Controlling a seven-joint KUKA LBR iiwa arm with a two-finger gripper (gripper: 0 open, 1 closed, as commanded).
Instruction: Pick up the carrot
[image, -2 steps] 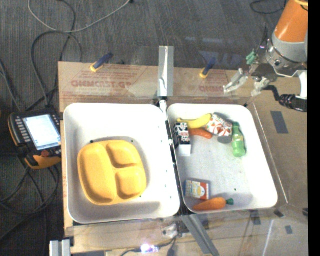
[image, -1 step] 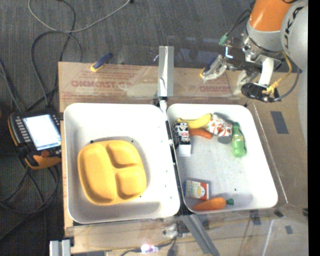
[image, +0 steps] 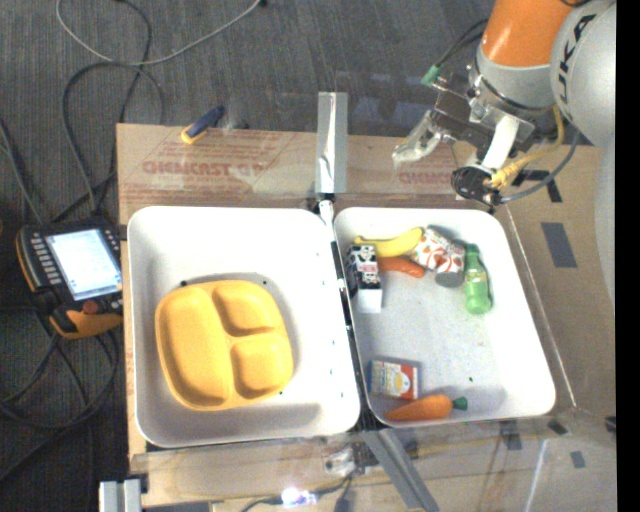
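The carrot (image: 425, 407), orange with a small green top, lies on its side against the front wall of the right bin (image: 520, 350), just in front of a small carton (image: 393, 378). My gripper (image: 455, 145) hangs high over the bench behind the right bin's back edge, far from the carrot. Its two fingers (image: 415, 143) stand apart, open, with nothing between them.
At the back of the right bin lie a banana (image: 392, 242), a small red-orange piece (image: 405, 267), a red-and-white pack (image: 443, 250), a green bottle (image: 476, 282) and a cow-print carton (image: 364, 270). A yellow divided tray (image: 225, 343) sits in the left bin (image: 150, 240).
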